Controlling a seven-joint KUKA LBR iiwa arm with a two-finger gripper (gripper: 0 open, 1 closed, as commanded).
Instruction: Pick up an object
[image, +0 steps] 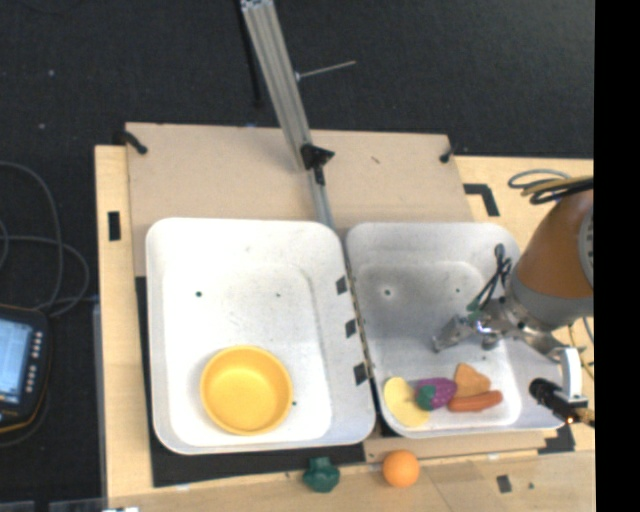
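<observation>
Grey arm with orange band comes in from right, two-finger gripper (455, 335) low over right white bin (420, 250), nothing between fingers. Jaw state, honestly can't tell. Pile at bin's front edge: pale yellow piece (398, 398), purple-and-green toy (434, 393), orange wedge (470, 379), red-orange carrot-shaped piece (476, 402). Left white bin (240, 270) holds yellow round bowl (246, 389). On bench up front: orange ball (400, 468), small green thing (321, 475).
</observation>
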